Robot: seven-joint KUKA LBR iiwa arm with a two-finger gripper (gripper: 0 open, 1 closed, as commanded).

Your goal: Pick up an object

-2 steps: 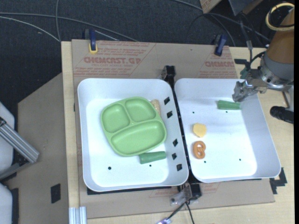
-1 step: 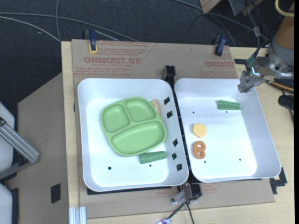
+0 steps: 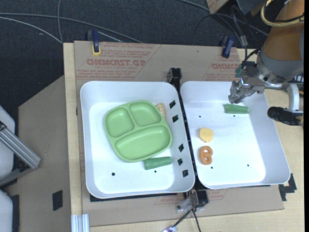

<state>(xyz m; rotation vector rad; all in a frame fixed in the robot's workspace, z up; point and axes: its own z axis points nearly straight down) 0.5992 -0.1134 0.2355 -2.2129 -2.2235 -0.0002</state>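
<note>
My gripper (image 3: 236, 97) hangs over the far part of the right bin (image 3: 270, 144), just above a green flat piece (image 3: 236, 109) that lies on the bin floor. Nothing shows between the fingers. Nearer the middle of that bin lie a yellow piece (image 3: 206, 134) and an orange pretzel-shaped piece (image 3: 206, 155). In the left bin (image 3: 91, 129) a green divided plate (image 3: 138, 130) rests, with a dark green stick (image 3: 157, 162) at its near edge and a tan piece (image 3: 161, 110) at its far right edge.
A black divider with clips (image 3: 176, 124) runs between the two bins. Blue clamps (image 3: 96, 41) (image 3: 227, 46) hold the cardboard base at the back. Cables trail over the dark floor behind the bench.
</note>
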